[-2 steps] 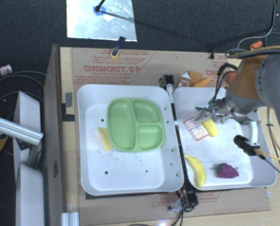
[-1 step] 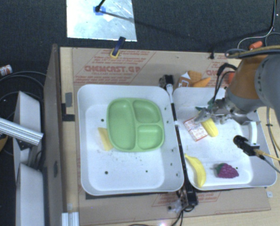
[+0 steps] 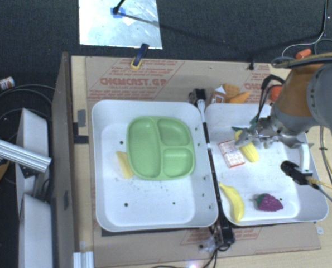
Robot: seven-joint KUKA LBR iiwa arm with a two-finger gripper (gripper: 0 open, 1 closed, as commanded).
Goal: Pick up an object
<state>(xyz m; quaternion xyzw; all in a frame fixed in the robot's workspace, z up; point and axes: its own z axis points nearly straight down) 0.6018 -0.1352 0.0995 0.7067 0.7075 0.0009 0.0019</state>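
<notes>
In the right bin [image 3: 316, 205], my gripper [image 3: 256, 136] hangs low over the upper left part. It sits right above a yellow corn piece [image 3: 249, 151] and touches or nearly touches its upper end. A small red-and-white packet [image 3: 231, 153] lies just left of the corn. Near the bin's front edge lie a yellow banana [image 3: 233, 201] and a purple grape bunch [image 3: 269, 202]. The grey arm with its orange band [image 3: 294, 96] reaches in from the right.
The left bin [image 3: 107, 205] holds a green divided plate [image 3: 159, 148] and a yellow piece [image 3: 124, 164] at the plate's left edge. An orange object [image 3: 236, 96] lies on the cardboard behind the right bin. A black cable part [image 3: 295, 172] hangs over the right bin's right side.
</notes>
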